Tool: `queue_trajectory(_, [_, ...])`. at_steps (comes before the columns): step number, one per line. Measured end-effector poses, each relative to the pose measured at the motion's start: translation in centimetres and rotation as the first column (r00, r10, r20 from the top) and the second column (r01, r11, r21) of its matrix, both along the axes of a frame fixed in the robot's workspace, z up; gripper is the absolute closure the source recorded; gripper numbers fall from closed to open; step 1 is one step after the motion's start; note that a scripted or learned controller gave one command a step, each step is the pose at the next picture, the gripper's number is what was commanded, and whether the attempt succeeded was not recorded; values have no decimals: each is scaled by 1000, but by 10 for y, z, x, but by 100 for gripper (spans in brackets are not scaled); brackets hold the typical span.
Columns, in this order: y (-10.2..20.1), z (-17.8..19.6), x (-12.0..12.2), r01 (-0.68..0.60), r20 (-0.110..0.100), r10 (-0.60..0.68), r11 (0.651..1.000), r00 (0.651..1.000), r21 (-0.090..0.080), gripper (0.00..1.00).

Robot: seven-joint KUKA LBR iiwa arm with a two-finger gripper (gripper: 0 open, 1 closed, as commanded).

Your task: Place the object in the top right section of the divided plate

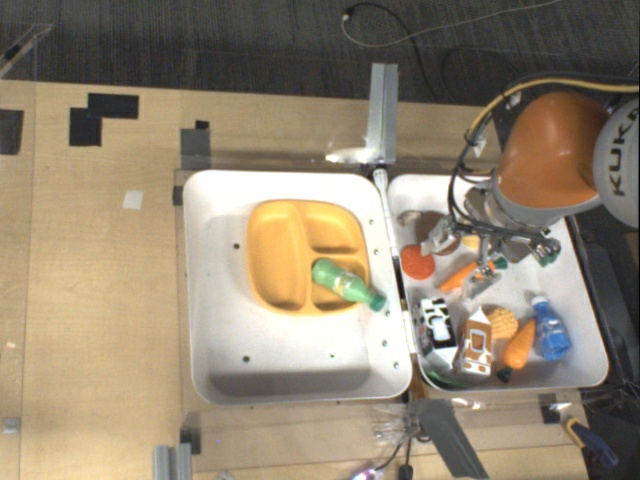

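We looked down on a tan bench [90, 298] carrying two shallow white bins side by side, with dark carpet beyond its far edge. Nearest us, in the right bin [590, 353], lay a small carton [477, 343], an orange carrot-like piece [520, 343] and a blue bottle [549, 330], with a black-and-white item [435, 323] at about nine o'clock from the carton. In the left bin [225, 338] sat the yellow divided plate [275, 258]. A green bottle [346, 285] lay tilted across the plate's lower right section, its cap end just over the rim toward four o'clock. Farther back, a red disc [417, 262] lay beside the right bin's left wall. Above it, at three o'clock, the gripper [484, 256] hung over an orange stick [455, 277]; we could not tell how its jaws stood.
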State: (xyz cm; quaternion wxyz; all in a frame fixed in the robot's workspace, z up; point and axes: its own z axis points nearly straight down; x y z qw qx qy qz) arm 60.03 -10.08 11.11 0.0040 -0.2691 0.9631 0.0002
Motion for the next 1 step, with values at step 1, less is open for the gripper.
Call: queue_trajectory(1, [21,76,-10,-41,4,41,999,999,-2,0])
